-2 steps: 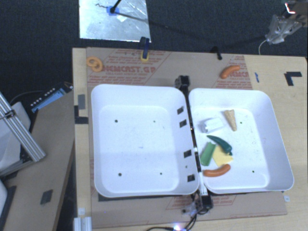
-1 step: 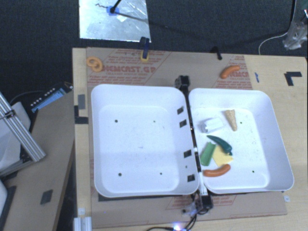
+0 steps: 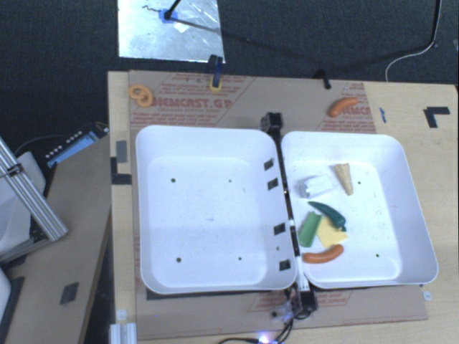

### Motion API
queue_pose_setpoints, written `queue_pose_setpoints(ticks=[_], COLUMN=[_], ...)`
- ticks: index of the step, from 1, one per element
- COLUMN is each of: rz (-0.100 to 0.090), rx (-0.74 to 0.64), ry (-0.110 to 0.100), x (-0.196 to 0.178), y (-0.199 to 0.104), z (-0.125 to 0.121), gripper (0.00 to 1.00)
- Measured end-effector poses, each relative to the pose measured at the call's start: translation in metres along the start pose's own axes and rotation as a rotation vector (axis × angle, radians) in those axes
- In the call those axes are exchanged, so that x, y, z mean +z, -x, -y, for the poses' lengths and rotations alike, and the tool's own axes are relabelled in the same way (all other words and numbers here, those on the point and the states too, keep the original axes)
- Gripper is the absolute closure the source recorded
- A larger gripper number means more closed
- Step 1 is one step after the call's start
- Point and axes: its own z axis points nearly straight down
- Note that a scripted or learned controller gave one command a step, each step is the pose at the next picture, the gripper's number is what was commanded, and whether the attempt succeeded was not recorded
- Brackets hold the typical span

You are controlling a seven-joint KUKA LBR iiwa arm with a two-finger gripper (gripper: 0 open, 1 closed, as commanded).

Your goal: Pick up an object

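Note:
The right bin (image 3: 401,192) holds several small toy foods. A tan cone-shaped piece (image 3: 345,178) lies near its back. A white block (image 3: 315,186) sits to the left of the cone. A dark green pepper (image 3: 328,213) lies over a yellow piece (image 3: 331,231). Beside them is a light green piece (image 3: 309,229). An orange sausage (image 3: 323,255) lies nearest the front.
The left bin (image 3: 154,192) adjoins the right one along a black hinge strip (image 3: 282,192). On the cardboard behind the bins lie an orange sausage (image 3: 343,107), a tan ring (image 3: 140,95) and a yellow clamp (image 3: 215,74). A foil sheet (image 3: 168,20) lies on the floor.

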Motion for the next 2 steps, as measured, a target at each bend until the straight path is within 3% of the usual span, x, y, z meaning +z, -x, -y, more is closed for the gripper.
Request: queue_pose_setpoints(ticks=[1, 2], rz=[-0.002, -0.007], rx=[-0.004, -0.009], ry=[-0.003, -0.015], x=[-0.016, 0.082], y=[-0.002, -0.064], z=[0.0, 0.0], gripper=[1.0, 1.0])
